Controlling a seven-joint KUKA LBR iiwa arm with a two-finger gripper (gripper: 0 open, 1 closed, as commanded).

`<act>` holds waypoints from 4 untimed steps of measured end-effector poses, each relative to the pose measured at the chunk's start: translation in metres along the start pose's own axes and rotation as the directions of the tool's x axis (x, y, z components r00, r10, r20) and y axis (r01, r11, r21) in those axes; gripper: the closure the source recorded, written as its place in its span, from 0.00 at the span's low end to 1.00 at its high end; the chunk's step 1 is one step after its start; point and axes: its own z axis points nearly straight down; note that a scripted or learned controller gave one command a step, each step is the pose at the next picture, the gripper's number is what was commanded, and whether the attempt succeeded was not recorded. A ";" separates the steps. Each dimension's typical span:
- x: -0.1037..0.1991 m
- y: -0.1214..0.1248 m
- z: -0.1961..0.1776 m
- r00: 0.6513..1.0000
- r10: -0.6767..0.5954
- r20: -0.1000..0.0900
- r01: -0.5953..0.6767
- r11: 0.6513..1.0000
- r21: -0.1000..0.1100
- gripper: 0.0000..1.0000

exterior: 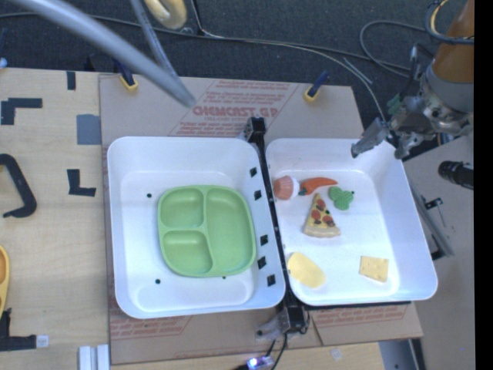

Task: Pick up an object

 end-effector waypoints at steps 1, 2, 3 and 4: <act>0.001 0.002 -0.008 1.000 -0.004 0.002 0.004 1.000 -0.012 0.00; 0.005 -0.006 0.040 1.000 -0.003 0.003 0.003 1.000 -0.009 0.00; 0.001 -0.008 0.104 1.000 -0.003 0.003 0.003 1.000 -0.006 0.00; -0.009 -0.006 0.157 1.000 -0.003 0.003 0.003 1.000 -0.007 0.00</act>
